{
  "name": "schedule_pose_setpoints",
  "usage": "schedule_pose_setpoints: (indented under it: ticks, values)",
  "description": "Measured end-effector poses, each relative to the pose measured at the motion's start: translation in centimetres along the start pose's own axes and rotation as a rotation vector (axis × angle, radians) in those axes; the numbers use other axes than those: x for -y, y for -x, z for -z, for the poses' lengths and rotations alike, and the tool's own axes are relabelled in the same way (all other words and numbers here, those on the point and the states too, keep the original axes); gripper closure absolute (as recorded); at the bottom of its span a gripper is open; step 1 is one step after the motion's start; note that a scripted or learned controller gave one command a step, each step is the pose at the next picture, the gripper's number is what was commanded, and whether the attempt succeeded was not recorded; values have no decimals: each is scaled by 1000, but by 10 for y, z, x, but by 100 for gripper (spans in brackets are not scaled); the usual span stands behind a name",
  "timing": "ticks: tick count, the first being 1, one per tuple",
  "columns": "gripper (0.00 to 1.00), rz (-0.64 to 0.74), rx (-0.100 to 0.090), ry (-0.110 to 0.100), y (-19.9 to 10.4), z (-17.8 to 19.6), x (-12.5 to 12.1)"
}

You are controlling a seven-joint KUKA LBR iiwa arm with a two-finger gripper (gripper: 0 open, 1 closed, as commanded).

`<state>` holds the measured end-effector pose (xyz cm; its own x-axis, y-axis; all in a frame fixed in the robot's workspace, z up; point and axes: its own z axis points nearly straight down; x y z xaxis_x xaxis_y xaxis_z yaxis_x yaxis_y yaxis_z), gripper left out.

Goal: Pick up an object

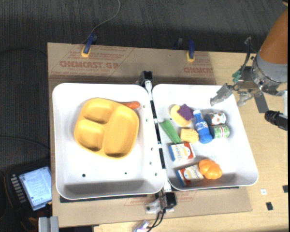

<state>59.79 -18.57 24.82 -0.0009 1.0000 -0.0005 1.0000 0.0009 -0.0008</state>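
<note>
My gripper (232, 96) hangs over the back right corner of the right bin (246, 170), with the orange-banded arm behind it at the right edge. Its two fingers are spread and nothing sits between them, so it is open. Below and left of it lie a blue bottle (201, 126), a dark can (216, 118) and a green can (221, 132). A purple piece (185, 111) rests on a yellow round item (176, 114). A green stick (169, 129), a yellow cracker (189, 135), a small carton (182, 152), a red box (188, 174) and an orange (210, 169) fill the rest.
The left bin (67, 178) holds a yellow divided plate (107, 127) with an orange item (131, 104) peeking out behind it. Both bins sit on a cardboard sheet (87, 64) held by two clamps. A tablet (31, 185) lies at lower left.
</note>
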Motion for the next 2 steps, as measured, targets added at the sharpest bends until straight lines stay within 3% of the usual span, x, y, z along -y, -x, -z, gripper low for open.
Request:
schedule_pose_setpoints:
  ticks: [1,2]
  values:
    - [0,-1,-1,12,-62,-148,37]
    - [100,0,1,21,-61,-133,34]
